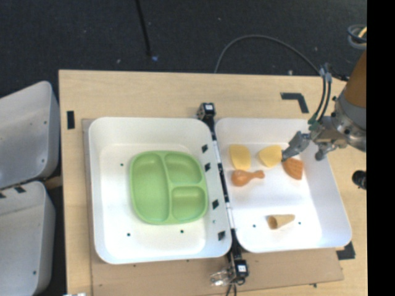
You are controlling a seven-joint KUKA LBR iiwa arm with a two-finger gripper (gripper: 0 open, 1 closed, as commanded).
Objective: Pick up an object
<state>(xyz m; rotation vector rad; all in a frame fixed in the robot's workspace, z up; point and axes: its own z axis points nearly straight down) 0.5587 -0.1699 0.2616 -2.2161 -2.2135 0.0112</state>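
The right bin (pixel 321 227) holds several toy food pieces. These are a yellow slice (pixel 241 157), a yellow wedge (pixel 270 155), an orange drumstick (pixel 247 177), an orange chunk (pixel 294 168) and a tan cone (pixel 281 221). My gripper (pixel 308 148) hangs over the bin's upper right part, just above and to the right of the orange chunk. Its fingers are spread open, with nothing between them. The left fingertip (pixel 295 147) sits between the yellow wedge and the orange chunk.
In the left bin (pixel 99 165) lies a green divided plate (pixel 168 186). A black clip divider (pixel 216 177) runs between the bins. The grey arm with its orange band (pixel 355 97) enters from the right, trailing a cable (pixel 265 42) over the wooden bench.
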